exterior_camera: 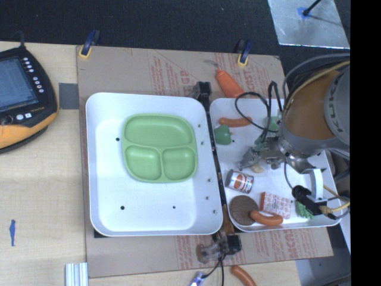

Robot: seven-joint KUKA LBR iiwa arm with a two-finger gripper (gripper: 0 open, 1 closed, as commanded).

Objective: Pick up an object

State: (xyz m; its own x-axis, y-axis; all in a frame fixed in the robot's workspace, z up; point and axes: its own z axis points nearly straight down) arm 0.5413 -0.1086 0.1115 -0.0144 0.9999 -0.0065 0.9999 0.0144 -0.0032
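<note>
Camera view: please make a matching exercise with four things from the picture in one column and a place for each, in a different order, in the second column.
Things:
1. green divided plate
2. small can
3. brown disc
4. yellow-rimmed tablet

Places:
A. right bin, near its front left corner
B. on the bench, left of both bins
C. left bin, toward its back
D. right bin, near its left wall, about halfway along

Pairs: 1-C, 2-D, 3-A, 4-B
</note>
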